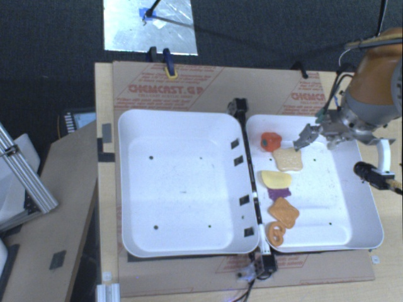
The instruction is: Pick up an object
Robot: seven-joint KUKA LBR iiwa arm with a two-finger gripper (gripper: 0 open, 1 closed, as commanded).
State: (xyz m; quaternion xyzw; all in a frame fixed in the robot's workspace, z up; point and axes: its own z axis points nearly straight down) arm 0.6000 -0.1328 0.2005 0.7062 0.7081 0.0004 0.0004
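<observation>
i see my grey two-finger gripper (305, 138) hovering just up-right of the pale tan bread-like slice (289, 160); finger state unclear.

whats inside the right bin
Along the right bin's left side: a red piece, tan slice, yellow piece, purple bit, orange pieces and a pretzel. The end effector hides part of the floor.

A dark, speckled carpet floor (50, 49) surrounds the desk (75, 187), whose pale wooden top carries a brown cardboard sheet (189, 83) printed with red lettering. Beyond the desk's far edge a shiny silver square plate (150, 17) lies on the floor, with a blue clamp (167, 60) just at the cardboard's rim. An aluminium frame rail (22, 168) slants in at the left.
</observation>
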